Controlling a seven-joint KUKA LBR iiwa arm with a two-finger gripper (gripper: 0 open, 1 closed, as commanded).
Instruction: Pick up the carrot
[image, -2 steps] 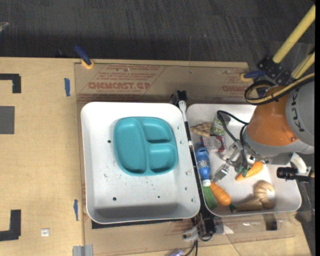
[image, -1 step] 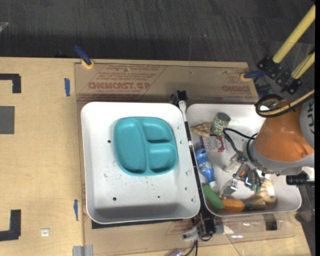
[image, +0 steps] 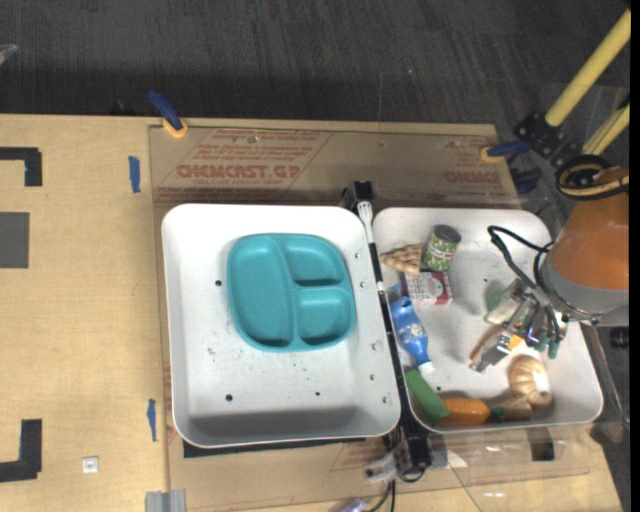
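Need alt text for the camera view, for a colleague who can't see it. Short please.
The tool hovers low in the right bin, up and right of the carrot, which lies by the near wall among a blue bottle, a can and other clutter. The left bin holds a teal divided plate.

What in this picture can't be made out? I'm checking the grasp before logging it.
- Gripper, camera view: its fingertips blur into cables and clutter, so whether it holds anything is unclear.
- Carrot: its green end tucks against the right bin's wall, partly hidden.
- Label on the small can: too small to read.
- Arm: cut off by the right edge.
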